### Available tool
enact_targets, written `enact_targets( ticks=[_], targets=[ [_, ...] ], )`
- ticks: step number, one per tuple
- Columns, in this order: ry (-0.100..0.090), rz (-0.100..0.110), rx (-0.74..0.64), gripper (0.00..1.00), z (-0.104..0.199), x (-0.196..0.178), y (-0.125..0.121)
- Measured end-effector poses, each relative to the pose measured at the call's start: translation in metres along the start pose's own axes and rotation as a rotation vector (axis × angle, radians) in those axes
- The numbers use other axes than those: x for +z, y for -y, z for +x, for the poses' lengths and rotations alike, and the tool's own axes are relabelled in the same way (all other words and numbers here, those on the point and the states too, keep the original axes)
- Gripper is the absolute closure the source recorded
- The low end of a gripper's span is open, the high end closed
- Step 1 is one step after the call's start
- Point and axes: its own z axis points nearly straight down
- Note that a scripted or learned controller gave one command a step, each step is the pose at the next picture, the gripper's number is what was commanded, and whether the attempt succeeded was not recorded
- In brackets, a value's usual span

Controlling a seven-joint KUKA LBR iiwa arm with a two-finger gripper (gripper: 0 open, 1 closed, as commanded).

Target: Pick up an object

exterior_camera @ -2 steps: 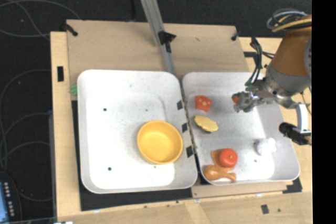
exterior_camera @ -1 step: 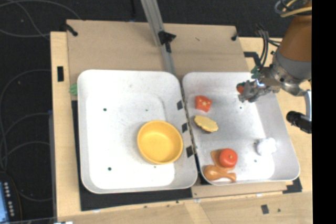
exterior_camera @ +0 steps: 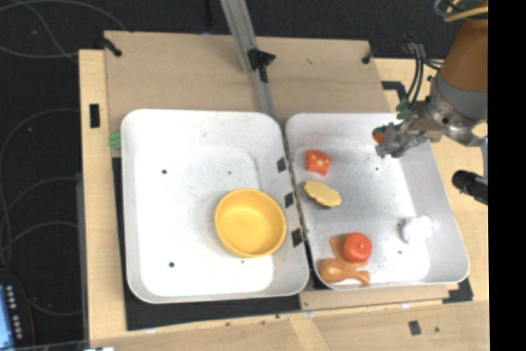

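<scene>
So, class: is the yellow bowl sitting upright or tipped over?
Upright. The yellow bowl in the left bin shows its round open mouth facing up, with the inside visible and nothing in it.

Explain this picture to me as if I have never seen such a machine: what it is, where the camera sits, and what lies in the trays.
One camera looks down at a slant on a bench with two shallow white bins side by side. The grey robot arm with an orange band reaches in from the right; its claw hangs over the right bin, and nothing can be seen between its fingers. The left bin holds a round yellow bowl. The right bin holds a small red block, a flat pale yellow piece, a round red tomato-like toy, a brown pear-shaped piece and a small white lump.
</scene>
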Motion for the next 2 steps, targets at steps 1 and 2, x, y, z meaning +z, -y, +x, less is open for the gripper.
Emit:
enact_targets(
  ticks=[1, 2],
  targets=[
    [0.000, 0.003, -0.001, 1.00, 0.055, 0.007, 0.010],
    [-0.002, 0.001, -0.003, 1.00, 0.109, -0.005, 0.024]
  ],
)
